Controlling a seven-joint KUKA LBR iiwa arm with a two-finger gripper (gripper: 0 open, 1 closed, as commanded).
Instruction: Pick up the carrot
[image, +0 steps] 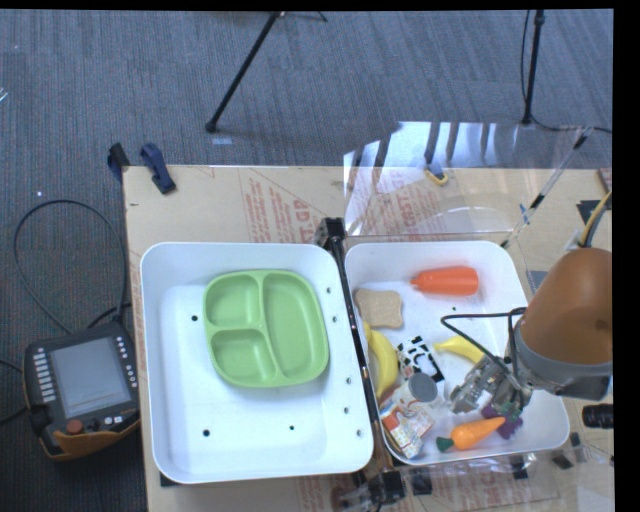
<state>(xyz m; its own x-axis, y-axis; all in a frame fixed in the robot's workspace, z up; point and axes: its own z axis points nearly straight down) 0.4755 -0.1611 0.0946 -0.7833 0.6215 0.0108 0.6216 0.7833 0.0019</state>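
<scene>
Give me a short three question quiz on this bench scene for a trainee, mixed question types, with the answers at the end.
1. True or false: the green plate lies in the left bin.
2. Which lies nearest the pincer? A) bread slice B) small carrot C) banana
3. Fill in: the green plate has ___ compartments.

Key: 1 true; 2 B; 3 three.

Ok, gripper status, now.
Gripper: low in the right bin, just above the small carrot; nothing seen held, and open or shut cannot be told.
</scene>
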